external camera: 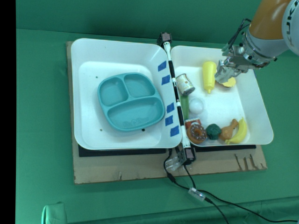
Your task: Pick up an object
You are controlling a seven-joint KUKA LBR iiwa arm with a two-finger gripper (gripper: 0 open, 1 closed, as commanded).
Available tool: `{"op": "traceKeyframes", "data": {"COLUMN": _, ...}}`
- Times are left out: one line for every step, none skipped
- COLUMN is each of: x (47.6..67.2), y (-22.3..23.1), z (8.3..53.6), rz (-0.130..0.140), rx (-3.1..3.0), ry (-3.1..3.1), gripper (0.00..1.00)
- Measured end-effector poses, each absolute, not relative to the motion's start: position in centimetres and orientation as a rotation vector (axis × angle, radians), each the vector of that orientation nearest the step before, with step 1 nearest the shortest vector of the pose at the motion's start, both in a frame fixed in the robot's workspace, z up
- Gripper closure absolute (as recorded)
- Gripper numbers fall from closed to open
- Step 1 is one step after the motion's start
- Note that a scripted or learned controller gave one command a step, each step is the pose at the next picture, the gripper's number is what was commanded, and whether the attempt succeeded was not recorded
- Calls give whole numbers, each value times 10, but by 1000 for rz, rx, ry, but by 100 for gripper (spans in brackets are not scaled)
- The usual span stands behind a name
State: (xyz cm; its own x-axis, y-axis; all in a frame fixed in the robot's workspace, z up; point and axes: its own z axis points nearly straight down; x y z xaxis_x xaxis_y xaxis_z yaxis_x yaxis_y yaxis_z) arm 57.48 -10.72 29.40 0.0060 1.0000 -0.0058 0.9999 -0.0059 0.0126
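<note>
My gripper hangs low over the back of the right bin. It sits just left of and partly over a small yellow-orange piece, which peeks out at its lower right. Whether it touches that piece is unclear. A yellow bottle lies just left of the gripper. Further left, a small tin can lies near the divider.
In the right bin lie a white ball, a green stick, a donut, a green lump, a brown drumstick and a banana. The left bin holds a teal divided plate. Cables trail off the bench front.
</note>
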Motion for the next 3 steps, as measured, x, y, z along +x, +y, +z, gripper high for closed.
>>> {"op": "traceKeyframes", "data": {"x": 656, "y": -135, "z": 386, "rz": 8, "rx": 2216, "ry": 2203, "gripper": 100}}
{"op": "traceKeyframes", "data": {"x": 702, "y": -77, "z": 289, "rz": 1, "rx": 2221, "ry": 2210, "gripper": 100}}
{"op": "traceKeyframes", "data": {"x": 698, "y": -124, "z": 195, "rz": -8, "rx": 2234, "ry": 2232, "gripper": 100}}
